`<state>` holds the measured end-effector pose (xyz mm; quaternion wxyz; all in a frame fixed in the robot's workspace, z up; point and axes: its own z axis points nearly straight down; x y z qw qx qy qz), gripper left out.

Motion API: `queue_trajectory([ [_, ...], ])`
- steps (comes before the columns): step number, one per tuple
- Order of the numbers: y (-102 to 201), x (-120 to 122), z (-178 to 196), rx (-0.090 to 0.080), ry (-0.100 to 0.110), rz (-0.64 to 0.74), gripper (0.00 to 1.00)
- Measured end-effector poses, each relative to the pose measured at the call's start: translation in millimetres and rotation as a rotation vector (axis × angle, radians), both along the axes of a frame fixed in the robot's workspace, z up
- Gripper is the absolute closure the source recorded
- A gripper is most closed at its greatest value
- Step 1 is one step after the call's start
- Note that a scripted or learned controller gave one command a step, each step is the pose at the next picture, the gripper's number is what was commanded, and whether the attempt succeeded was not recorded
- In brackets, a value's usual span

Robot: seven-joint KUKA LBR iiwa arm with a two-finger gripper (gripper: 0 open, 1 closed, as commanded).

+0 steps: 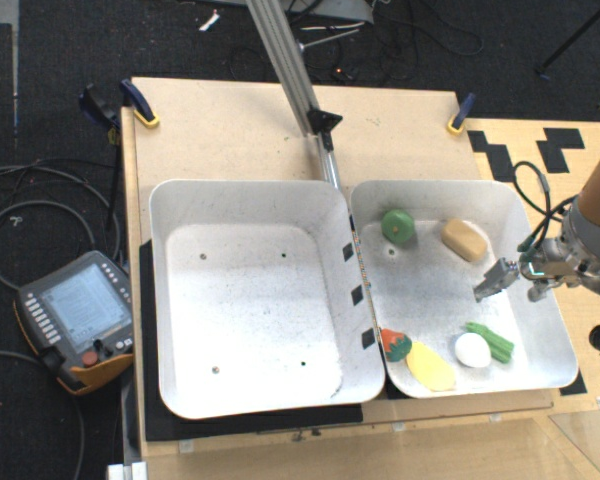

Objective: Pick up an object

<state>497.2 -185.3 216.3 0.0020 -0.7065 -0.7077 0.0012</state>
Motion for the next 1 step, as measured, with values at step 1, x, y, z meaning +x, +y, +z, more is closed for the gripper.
queue_trajectory([
  [1,0.1,1.0,2.1,-0.001,-0.004,-0.001,0.00],
])
